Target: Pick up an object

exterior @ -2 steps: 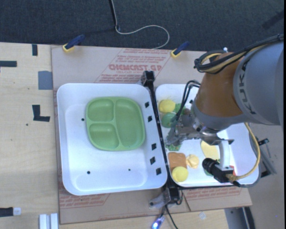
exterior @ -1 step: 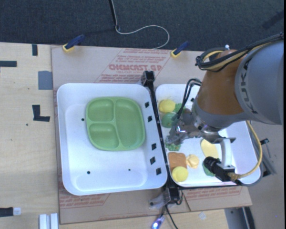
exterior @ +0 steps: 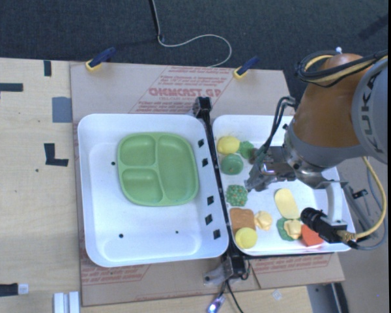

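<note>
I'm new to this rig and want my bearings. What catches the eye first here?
The big grey and orange arm looms over the right bin, its tool low among a cluster of small toy foods. In the left bin, a green divided plate lies alone.

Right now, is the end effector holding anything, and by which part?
Cannot be told. The end effector hangs low over the right white bin, beside the green broccoli-like toy, but nothing is visibly between its tips.
</note>
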You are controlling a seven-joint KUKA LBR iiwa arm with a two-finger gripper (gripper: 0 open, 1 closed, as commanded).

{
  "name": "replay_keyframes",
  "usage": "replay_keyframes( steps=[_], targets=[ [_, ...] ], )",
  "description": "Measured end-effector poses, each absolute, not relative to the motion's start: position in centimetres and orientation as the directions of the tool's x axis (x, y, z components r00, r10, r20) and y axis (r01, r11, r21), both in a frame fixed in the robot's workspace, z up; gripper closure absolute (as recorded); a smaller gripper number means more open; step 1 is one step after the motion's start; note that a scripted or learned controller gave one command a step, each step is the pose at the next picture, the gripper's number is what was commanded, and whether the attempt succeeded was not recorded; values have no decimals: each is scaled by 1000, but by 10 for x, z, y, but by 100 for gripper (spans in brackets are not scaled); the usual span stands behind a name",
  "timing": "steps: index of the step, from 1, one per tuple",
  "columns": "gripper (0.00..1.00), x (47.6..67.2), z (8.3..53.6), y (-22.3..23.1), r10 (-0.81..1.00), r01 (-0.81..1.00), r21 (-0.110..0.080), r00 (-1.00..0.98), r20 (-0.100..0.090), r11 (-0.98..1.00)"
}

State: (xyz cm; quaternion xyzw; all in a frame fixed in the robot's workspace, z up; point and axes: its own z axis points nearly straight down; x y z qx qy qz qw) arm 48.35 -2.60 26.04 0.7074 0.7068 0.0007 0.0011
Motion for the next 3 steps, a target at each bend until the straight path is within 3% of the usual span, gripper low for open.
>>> replay_keyframes(
  steps=[1, 2, 3],
  targets=[
    [100, 484, 354, 121, 1000, 1000, 9, -20, 6, 20],
    [100, 503, 249, -13, 1000, 1000, -11, 14, -6, -14],
    [100, 496, 388, 46, 1000, 1000, 12, -9, 3, 9]
  ],
)
